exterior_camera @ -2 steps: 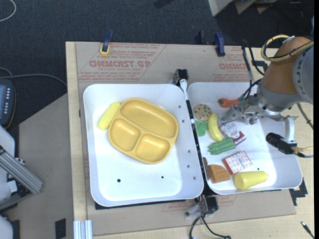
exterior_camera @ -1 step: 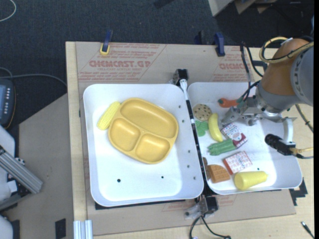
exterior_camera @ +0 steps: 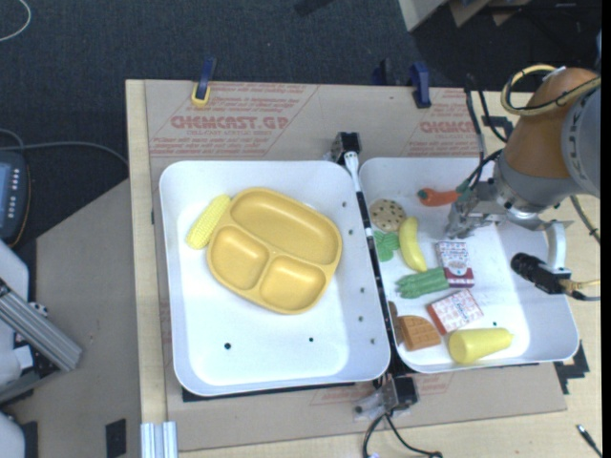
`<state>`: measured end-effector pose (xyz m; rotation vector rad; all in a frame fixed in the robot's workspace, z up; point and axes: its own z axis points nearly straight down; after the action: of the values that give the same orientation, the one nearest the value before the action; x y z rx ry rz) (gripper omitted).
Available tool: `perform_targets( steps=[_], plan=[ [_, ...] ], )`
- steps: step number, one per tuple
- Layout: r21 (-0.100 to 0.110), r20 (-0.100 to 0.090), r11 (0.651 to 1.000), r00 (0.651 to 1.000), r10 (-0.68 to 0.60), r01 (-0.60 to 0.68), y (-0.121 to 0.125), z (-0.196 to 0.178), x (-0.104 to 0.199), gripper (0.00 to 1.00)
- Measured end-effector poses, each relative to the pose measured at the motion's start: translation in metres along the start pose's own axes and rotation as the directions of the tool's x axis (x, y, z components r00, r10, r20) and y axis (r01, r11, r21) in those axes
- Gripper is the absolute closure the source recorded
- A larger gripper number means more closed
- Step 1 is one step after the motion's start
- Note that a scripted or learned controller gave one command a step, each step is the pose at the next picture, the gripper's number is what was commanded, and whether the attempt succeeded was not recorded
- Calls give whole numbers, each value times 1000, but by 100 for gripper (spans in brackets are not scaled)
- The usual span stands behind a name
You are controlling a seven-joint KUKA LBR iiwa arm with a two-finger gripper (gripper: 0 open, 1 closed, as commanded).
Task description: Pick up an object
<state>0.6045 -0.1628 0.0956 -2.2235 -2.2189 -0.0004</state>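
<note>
The pincer (exterior_camera: 465, 219) is low in the right bin (exterior_camera: 554, 342), near its far side, just above the small red-and-white carton (exterior_camera: 455, 261). Honestly can't tell if it's spread or pressed together, too blurry. That carton looks like the closest target, with the carrot (exterior_camera: 438, 197) just to its far left. I'd centre over one item and drop straight down, since the stuff sits pretty packed and a sloppy approach would nudge the neighbours.

Count in that bin: one carrot, one cookie (exterior_camera: 388, 215), one banana (exterior_camera: 412, 244), one green pod (exterior_camera: 421, 282), two cartons, one lemon-ish yellow thing (exterior_camera: 479, 343), one bread slice (exterior_camera: 417, 331). Left bin (exterior_camera: 191, 342): one yellow tray (exterior_camera: 275, 249), one corn cob (exterior_camera: 208, 221).
</note>
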Motion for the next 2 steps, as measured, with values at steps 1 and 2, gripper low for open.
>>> perform_targets(
  steps=[1,2],
  plan=[
    [-5,2,1000,1000,-3,3,-1,-45,6,100],
    [-6,2,1000,1000,-3,3,3,-89,4,100]
  ],
)
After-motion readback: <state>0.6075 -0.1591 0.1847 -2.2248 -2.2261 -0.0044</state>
